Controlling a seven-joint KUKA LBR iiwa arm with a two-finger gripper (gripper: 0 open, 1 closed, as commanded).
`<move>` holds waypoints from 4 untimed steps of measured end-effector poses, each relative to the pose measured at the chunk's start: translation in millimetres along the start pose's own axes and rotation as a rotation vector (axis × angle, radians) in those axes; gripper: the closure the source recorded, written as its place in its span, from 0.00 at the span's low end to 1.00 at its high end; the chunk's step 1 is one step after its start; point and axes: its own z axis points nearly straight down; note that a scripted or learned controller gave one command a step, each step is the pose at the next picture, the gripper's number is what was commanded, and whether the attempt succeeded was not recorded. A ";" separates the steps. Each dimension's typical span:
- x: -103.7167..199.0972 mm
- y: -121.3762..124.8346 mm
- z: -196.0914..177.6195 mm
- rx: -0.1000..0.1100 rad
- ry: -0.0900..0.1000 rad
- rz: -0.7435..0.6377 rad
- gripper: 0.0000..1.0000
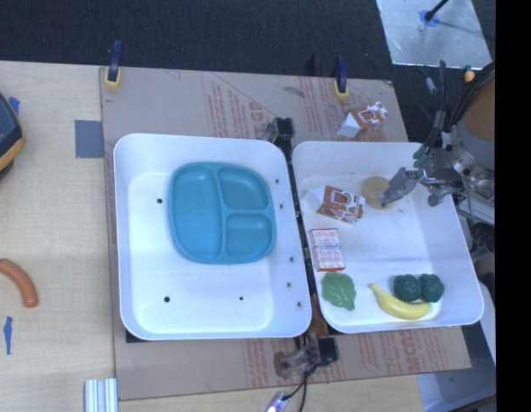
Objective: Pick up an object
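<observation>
the tan cookie [376, 186] lies near the far wall of the right bin [437, 239], just beside the gripper [414, 189], whose fingers are spread with nothing between them. closer in are two wrappers [338, 203], a green leaf [339, 290], a banana [401, 305] and broccoli [419, 287]. a blue plate [222, 213] sits in the left bin [136, 230].

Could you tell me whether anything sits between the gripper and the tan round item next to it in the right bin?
Nothing visible does. The gripper hangs just right of the tan round item, with bare bin floor between them.
</observation>
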 end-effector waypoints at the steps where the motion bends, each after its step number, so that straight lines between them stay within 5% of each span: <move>1: 7.1 39.7 84.9 0.002 -0.001 -0.001 0.00; 2: 47.1 80.5 115.9 -0.018 -0.005 0.000 0.00; 4: 52.8 100.9 119.4 -0.025 -0.006 -0.001 0.00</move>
